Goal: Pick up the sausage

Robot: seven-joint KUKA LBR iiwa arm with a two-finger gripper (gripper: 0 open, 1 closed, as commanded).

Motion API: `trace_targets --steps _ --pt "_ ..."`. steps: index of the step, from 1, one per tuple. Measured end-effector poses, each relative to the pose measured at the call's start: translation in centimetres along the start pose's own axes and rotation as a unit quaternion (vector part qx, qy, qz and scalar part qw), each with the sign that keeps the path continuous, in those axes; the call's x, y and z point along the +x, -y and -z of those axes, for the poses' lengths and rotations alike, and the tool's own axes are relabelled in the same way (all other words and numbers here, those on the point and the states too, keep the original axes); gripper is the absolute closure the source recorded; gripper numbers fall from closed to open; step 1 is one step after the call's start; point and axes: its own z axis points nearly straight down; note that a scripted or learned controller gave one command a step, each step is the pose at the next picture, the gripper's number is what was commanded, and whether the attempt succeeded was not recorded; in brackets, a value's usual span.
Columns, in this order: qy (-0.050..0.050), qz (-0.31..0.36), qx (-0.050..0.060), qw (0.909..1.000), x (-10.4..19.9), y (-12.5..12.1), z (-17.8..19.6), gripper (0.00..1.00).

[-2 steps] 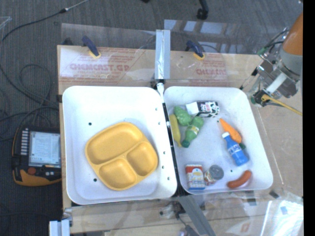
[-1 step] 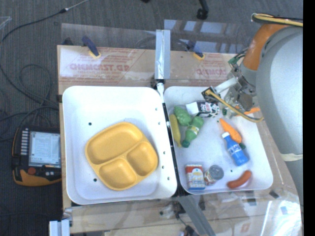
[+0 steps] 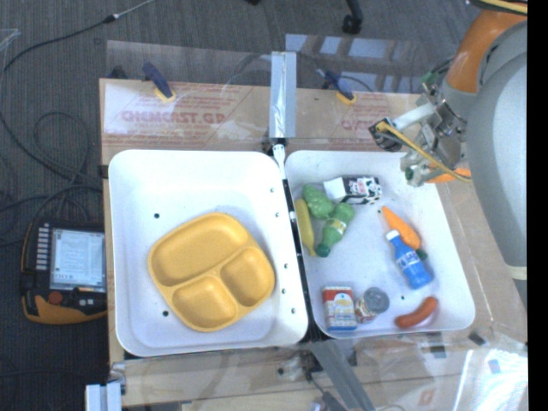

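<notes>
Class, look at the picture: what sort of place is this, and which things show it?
Probably a robotics lab: a robot arm over two white bins, a handheld control pendant on carpet, and office chair wheels.

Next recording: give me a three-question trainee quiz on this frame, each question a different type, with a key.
1. True or false: the sausage lies in the right bin.
2. Which bin holds the yellow divided plate? A) left bin B) right bin C) neither
3. Fill in: the blue bottle lies just below the ____ carrot.

Key: 1 true. 2 A. 3 orange. Note for the trainee: the gripper hovers over the right bin's upper right corner, well away from the sausage.
</notes>
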Motion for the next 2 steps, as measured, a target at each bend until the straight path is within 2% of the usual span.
trace_targets --steps 1,2 --pt "0.001 -0.031 0.002 0.9995 0.4 8.6 -3.0 1.0" --pt "0.0 -0.033 0.0 0.9995 0.8 3.5 1.7 1.0"
